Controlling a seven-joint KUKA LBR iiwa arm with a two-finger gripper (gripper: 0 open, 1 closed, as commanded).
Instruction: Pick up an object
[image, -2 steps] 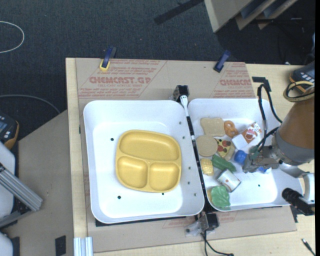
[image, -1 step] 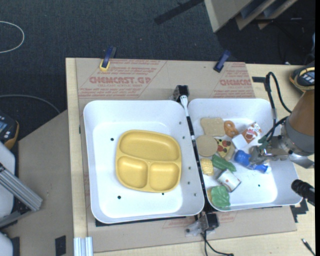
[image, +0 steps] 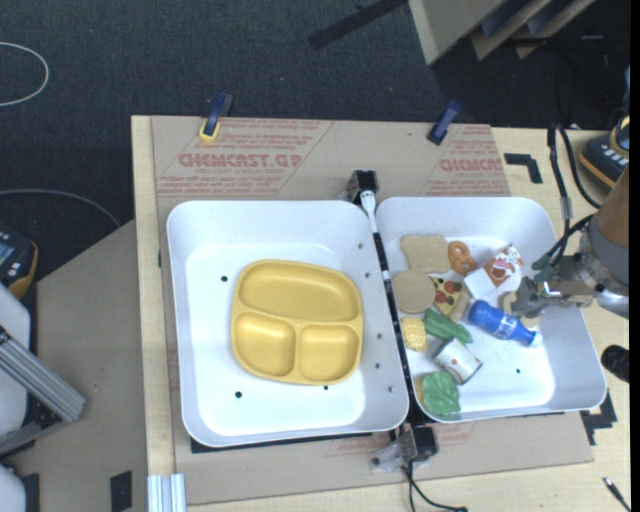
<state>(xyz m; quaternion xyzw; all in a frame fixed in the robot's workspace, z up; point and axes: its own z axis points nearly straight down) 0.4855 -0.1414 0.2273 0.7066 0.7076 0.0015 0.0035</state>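
The right bin (image: 530, 375) holds a heap of small toy foods: a blue bottle (image: 500, 322), a tan bread slice (image: 424, 250), a round tan piece (image: 411, 291), a pretzel (image: 461, 257), a red-and-white packet (image: 503, 265), a pizza slice (image: 449, 293), green leafy pieces (image: 441, 393) and a small can (image: 458, 362). My gripper (image: 528, 296) hangs low at the bin's right side, just above and right of the blue bottle. I see nothing between its fingers.
The left bin (image: 200, 390) holds a yellow three-part plate (image: 296, 321). A black divider (image: 378, 250) runs between the bins. Clamps (image: 210, 118) sit on the cardboard sheet at the back. Cables trail at the right edge.
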